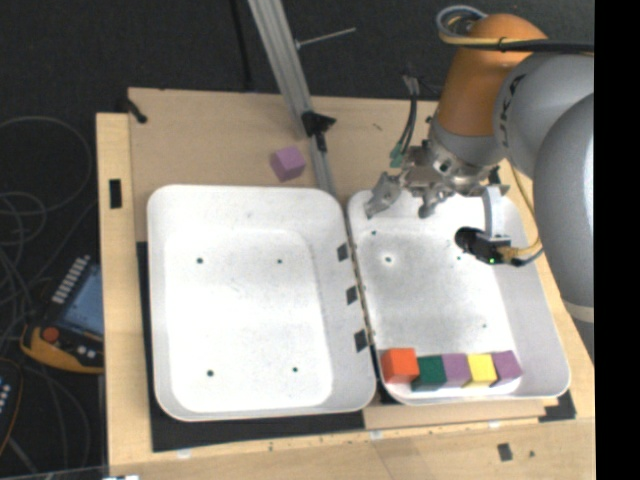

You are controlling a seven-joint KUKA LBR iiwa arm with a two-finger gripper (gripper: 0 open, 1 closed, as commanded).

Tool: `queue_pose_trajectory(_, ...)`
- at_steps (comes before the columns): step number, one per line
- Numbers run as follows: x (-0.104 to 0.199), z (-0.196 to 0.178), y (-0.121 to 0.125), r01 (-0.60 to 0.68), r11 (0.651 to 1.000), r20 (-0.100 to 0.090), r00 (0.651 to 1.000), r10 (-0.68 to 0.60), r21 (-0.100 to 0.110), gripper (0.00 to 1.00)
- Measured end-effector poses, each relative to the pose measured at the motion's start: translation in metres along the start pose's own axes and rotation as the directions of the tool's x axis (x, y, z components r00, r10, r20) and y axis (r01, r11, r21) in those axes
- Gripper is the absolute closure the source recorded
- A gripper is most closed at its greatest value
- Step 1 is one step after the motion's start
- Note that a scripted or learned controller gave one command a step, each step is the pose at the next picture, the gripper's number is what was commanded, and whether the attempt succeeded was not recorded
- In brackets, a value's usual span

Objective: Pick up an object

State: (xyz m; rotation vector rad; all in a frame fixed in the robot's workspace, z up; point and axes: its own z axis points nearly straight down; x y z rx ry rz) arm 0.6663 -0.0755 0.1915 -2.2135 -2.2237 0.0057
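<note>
1. You are looking at the end effector hanging over the far edge of the right bin, up by its back wall. Its two fingers are standing spread wide, with nothing between them.
2. The things you could pick are sitting in a row along the near wall of that bin: an orange cube, a green cube, a purple cube, a yellow cube and a second purple cube, each touching its neighbour.
3. So the row is lying toward the near side of the worktop, well apart from the end effector, almost the bin's whole depth away. The orange cube is lying most nearly straight below it in the view.
4. The row's long axis is running left to right, so you are probably going to want an end cube, since the middle ones are hemmed in.
5. One lone purple cube is resting on the worktop beyond the left bin.
</note>
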Motion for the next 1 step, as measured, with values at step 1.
queue_pose_trajectory(1, -0.0415, 0.0735, -0.0582, -0.01, 1.0, 0.002, 1.0, 0.01, 0.005, 0.0)
